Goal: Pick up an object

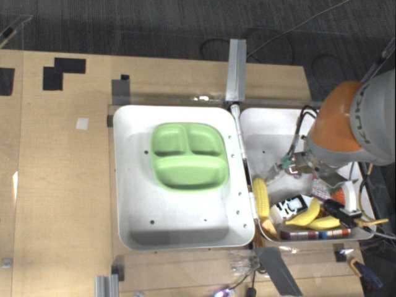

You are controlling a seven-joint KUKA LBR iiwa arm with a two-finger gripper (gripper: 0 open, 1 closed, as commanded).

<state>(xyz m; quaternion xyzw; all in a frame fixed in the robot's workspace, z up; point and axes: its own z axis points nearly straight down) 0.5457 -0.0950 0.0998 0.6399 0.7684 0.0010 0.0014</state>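
Note:
My gripper (296, 164) reaches down into the right bin (266, 129), under the grey wrist and orange band. Just below it, along the bin's front, lies a heap of objects. A yellow corn cob (261, 198) rests against the left wall. A banana (311, 215) lies beside a black-and-white item (289, 206). A dark red marker (312, 234) sits along the front edge. The gripper is above and slightly behind this heap, and the wrist hides what is directly under it.
The left bin (133, 184) holds a green divided plate (189, 155). A metal post (236, 70) stands behind the wall between the bins. Cables hang along the arm at the right side of the right bin.

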